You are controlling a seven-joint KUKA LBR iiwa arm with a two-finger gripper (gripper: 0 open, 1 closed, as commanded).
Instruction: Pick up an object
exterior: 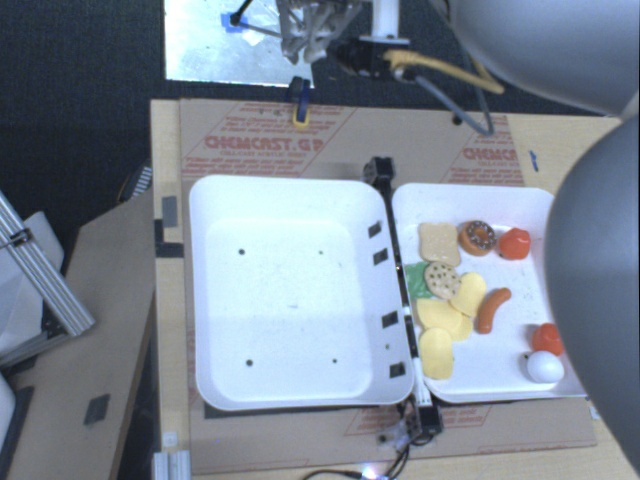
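Note:
The right bin (520,203) holds several toy foods. A tan toast slice (438,240), a chocolate donut (477,236) and a red tomato (514,243) lie along its far side. Below them are a speckled cookie (440,280), a green piece (412,273), yellow pieces (436,353), a brown sausage (492,308), a red piece (547,338) and a white egg (543,366). My gripper (302,43) hangs high at the top of the view, beyond the far edge of the left bin (290,298), well away from the foods. Nothing shows in its grasp.
The arm's large grey body (590,268) covers the right edge of the right bin. A small blue and yellow item (300,103) stands on the cardboard behind the left bin. Black clips (380,173) run along the seam between the bins.

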